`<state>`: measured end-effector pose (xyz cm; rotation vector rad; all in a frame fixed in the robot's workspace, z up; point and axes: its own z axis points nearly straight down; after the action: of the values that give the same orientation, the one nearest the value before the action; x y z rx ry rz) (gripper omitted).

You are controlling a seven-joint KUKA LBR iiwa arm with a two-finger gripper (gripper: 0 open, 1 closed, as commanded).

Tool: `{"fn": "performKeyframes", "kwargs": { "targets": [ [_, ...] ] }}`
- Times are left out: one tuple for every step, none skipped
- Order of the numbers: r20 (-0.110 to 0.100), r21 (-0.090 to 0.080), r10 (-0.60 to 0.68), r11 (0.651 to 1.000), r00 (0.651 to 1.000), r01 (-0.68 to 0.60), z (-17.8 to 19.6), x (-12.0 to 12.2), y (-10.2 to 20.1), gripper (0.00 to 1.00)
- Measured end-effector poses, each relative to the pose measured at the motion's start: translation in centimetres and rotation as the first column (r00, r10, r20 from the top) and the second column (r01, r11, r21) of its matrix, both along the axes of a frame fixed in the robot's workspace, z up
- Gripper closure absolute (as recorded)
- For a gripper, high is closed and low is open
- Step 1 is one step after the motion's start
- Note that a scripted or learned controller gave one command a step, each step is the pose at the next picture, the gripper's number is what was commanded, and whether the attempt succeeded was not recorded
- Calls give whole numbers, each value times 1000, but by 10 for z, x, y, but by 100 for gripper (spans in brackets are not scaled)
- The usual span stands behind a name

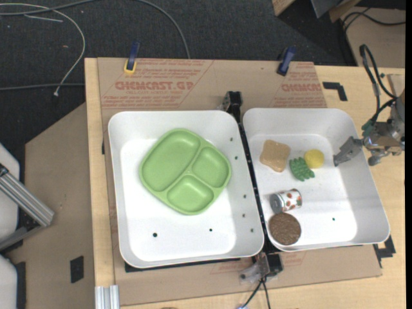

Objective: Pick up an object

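Observation:
The right bin (370, 201) holds several small objects. A tan bread-like piece (275, 155) lies at the upper left, with a yellow ball (314, 158) to its right and a green leafy toy (300, 168) between them. Lower down, a small can (286, 201) lies on its side above a round brown disc (284, 228). My gripper (358, 156) hangs over the bin's right side, right of the yellow ball and apart from it. Its fingers are spread open with nothing between them.
The left bin (122, 172) holds a light green divided plate (185, 170). A black clamp (233, 100) sits at the top between the bins. Blue clips (132, 55) hold the cardboard base at its far edge. The arm enters from the right edge.

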<state>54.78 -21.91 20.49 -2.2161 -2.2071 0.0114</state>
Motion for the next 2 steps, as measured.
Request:
{"fn": "performKeyframes", "kwargs": {
  "targets": [
    [14, -4, 4, 1000, 1000, -4, 8, 3, 1, 0],
    [8, -1, 5, 1000, 1000, -5, -54, 7, 6, 0]
  ]
}}
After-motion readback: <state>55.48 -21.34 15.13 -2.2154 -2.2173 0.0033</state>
